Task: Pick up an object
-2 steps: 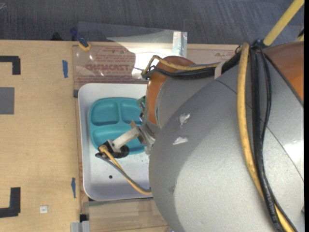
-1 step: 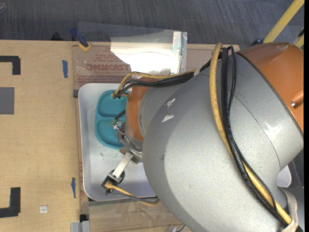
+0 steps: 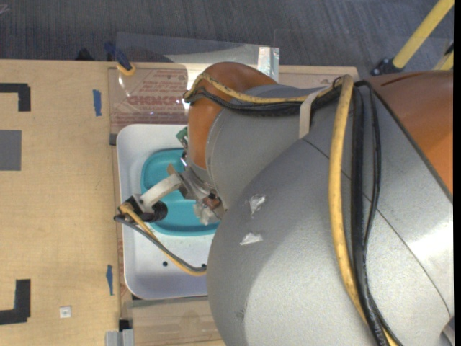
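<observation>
A turquoise bowl-like object (image 3: 160,173) lies in the white bin (image 3: 137,146), partly covered by the arm. My gripper (image 3: 198,193) reaches down from the right, right over the turquoise object's right side. The big grey arm body hides its fingertips, and I cannot see anything between them.
The grey arm with its orange band (image 3: 216,99) covers most of the right half of the view and all of the second bin. A clear plastic sheet (image 3: 155,89) lies at the back of the bin. The plywood bench (image 3: 54,193) extends to the left.
</observation>
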`<state>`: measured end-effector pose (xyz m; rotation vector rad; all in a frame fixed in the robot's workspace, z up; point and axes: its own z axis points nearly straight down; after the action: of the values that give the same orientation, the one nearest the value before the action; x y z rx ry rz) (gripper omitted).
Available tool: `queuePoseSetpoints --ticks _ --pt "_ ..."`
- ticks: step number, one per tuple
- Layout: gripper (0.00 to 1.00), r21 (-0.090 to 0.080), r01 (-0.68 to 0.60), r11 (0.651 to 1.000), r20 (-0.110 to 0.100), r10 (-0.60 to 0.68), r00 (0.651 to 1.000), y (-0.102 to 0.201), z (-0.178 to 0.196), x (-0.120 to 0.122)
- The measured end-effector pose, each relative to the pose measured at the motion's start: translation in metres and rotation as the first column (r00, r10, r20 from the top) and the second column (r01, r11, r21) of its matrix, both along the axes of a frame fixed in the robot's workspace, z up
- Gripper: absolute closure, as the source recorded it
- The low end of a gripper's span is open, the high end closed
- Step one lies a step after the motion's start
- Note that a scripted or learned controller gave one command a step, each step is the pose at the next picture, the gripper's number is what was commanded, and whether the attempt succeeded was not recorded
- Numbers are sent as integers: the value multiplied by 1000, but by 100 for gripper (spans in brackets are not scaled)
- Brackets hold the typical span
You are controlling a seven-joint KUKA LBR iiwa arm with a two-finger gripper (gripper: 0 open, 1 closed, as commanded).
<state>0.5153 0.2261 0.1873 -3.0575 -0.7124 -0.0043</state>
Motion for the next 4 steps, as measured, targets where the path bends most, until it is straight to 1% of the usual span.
queuePoseSetpoints --ticks 1,2,3,4 --pt "100 -7 201 980 -11 -201 979 -110 -81 -34" --pt "100 3 252 968 4 -252 968 -93 83 -35" --pt "100 -6 44 999 -15 -44 999 -56 -65 -39" --pt "100 3 253 967 5 -253 967 -51 134 -35"
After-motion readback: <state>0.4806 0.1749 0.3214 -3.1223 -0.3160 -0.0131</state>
